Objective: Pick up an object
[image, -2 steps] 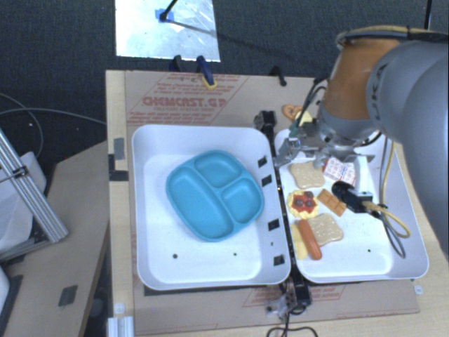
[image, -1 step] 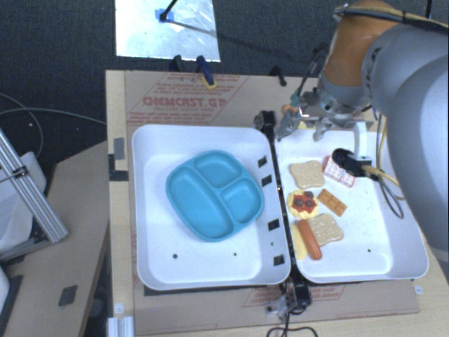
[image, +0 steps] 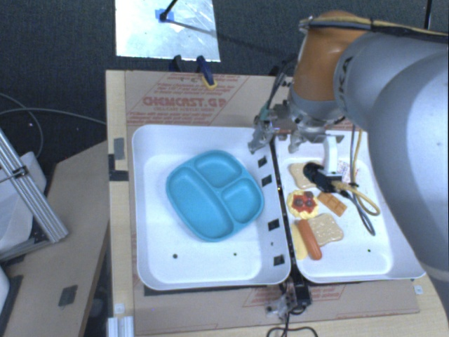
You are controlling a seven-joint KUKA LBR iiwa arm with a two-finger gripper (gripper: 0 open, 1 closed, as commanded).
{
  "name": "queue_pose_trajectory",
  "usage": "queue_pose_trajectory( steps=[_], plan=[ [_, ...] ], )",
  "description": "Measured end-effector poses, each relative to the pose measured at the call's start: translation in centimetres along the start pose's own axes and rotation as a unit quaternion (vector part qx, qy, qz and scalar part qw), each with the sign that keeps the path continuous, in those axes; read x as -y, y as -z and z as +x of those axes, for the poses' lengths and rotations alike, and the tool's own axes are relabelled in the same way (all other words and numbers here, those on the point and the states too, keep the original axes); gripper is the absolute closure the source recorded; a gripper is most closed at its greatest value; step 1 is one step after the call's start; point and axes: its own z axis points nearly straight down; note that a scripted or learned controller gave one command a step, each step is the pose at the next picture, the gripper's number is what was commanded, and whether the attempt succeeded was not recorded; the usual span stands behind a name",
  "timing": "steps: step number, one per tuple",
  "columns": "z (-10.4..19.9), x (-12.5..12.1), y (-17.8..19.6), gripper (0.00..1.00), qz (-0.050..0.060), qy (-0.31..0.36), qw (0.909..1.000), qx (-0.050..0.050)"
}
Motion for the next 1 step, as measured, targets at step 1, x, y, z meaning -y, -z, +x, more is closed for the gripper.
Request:
queue_pose_trajectory(
  steps=[1],
  plan=[
    [3.94, 5.78, 3.47, 0.00, 0.000, -0.001, 1.0000, 0.000]
  ],
)
